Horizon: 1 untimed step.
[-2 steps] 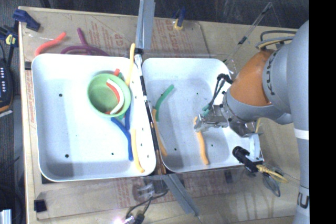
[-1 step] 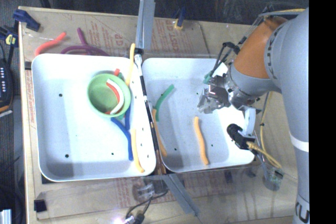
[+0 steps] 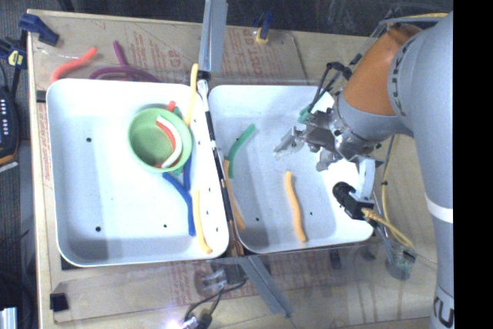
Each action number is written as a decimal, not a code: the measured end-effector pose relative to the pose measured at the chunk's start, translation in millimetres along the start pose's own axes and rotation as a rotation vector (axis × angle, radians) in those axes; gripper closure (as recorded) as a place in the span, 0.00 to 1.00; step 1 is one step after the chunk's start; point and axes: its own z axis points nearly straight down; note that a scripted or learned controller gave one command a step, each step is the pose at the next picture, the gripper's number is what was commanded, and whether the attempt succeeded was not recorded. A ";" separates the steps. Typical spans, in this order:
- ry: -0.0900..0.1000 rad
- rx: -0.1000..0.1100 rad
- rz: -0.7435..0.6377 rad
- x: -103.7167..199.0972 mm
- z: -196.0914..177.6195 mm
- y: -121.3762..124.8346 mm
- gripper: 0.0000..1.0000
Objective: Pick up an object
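My gripper [image 3: 305, 149] hangs over the right bin [image 3: 269, 100], in its upper right part, and its fingers stand open with nothing between them. An orange stick [image 3: 293, 206] lies on the bin floor just below the gripper. A green curved stick [image 3: 240, 142] lies to the gripper's left, near the bin's left wall. A thin orange piece [image 3: 236, 215] rests along that same wall lower down. The grey arm with its orange band [image 3: 371, 85] comes in from the right.
The left bin [image 3: 85, 196] holds a green bowl [image 3: 159, 138] with a red and white piece inside, a blue stick [image 3: 182, 195] and a yellow stick [image 3: 199, 221]. On the bench behind lie a red stick [image 3: 75, 63] and a purple loop [image 3: 123, 73].
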 end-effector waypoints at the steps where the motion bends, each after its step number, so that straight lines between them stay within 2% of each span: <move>1: 0.000 0.003 -0.109 -17.5 74.1 -13.2 0.00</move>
